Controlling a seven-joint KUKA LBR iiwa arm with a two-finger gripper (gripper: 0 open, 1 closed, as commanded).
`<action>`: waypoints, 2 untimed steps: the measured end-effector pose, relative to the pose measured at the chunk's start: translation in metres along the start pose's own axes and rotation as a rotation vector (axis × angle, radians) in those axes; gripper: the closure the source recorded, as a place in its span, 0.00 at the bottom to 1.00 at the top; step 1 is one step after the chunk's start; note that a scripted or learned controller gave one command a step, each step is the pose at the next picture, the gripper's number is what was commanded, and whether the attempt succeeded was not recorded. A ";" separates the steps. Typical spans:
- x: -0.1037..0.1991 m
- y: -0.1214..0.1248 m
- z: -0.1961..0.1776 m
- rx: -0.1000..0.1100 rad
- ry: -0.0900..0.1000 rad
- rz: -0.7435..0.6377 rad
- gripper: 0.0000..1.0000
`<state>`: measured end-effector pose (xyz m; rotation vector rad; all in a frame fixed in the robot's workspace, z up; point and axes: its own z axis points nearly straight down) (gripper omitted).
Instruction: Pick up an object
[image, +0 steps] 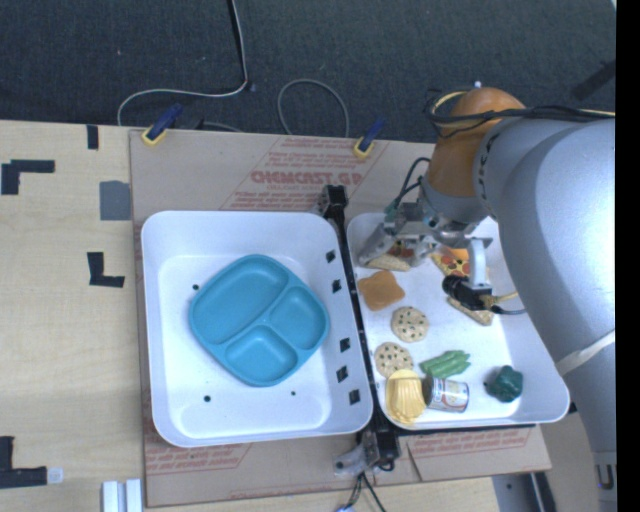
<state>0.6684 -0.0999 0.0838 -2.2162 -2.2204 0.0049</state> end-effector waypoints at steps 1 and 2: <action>-0.001 -0.001 -0.011 -0.002 -0.003 -0.001 1.00; -0.001 -0.001 -0.011 0.000 -0.004 -0.001 0.00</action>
